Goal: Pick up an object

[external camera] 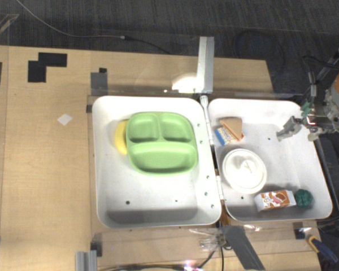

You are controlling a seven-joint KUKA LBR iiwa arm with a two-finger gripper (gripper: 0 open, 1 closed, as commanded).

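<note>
My gripper (299, 132) hangs over the right side of the right bin (322, 168), above bare floor. It is open, with nothing between its fingers. In this bin lie a brown wedge-shaped piece (232, 127) and a small blue and white box (222, 136) at the upper left. A white round dish (244, 170) sits in the middle. A red and white carton (274, 200) lies with a green lump (303, 197) along the front wall. All of them are well left of or below the gripper.
The left bin (152, 202) holds a green divided plate (160, 141) with a yellow object (120, 138) poking out from under its left edge. A grey post (205, 64) stands behind the wall between the bins. Cables run along the right edge.
</note>
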